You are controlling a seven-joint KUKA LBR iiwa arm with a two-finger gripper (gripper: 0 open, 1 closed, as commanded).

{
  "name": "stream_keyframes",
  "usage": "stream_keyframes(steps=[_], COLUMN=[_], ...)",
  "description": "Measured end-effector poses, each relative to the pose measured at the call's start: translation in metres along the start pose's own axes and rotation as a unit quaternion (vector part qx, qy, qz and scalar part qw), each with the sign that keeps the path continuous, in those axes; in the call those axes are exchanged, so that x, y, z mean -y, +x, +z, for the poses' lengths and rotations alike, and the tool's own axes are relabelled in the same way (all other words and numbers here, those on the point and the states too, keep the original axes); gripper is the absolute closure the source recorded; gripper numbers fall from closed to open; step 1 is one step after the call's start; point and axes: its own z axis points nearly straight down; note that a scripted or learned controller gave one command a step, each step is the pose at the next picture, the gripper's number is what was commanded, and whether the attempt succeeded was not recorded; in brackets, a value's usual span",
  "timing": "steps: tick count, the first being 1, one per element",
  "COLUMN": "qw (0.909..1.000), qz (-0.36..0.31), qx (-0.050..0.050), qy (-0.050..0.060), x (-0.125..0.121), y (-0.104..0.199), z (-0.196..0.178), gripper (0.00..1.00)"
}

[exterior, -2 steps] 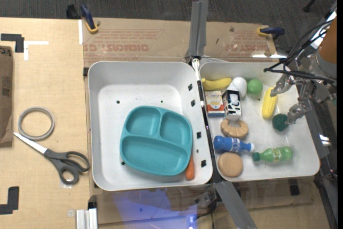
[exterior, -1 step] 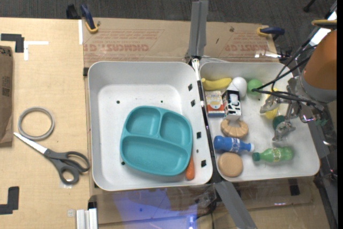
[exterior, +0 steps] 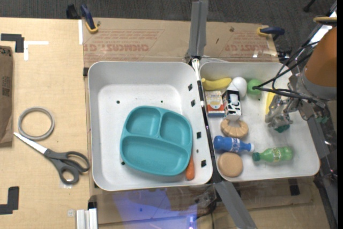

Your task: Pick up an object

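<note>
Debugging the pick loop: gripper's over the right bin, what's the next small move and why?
Probably lower straight down a little. The gripper hangs in the right bin with nothing visibly between its fingers, and the green bottle lies just below it in the view, the nearest candidate. Finger state is unclear.

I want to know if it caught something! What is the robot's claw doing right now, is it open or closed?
Claw: over the right bin, near its right side; open or closed cannot be told, and nothing visibly sits in it.

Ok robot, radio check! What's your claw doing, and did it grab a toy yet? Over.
Gripper low in the right bin, nothing seen held. Nearest: green bottle, just below. Blue bottle and banana further left. Path clear.
</note>
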Motion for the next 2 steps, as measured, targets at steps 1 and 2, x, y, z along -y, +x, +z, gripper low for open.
stream_keyframes(steps=[1,2], qw=[0.9995,0.9995], qz=[0.032,0.032], qx=[-0.001,-0.002], qy=[-0.001,-0.001], x=[-0.0445,-0.0443], y=[-0.0350,-0.0344], z=[-0.1193,-0.1184], gripper=[1.00,0.00])
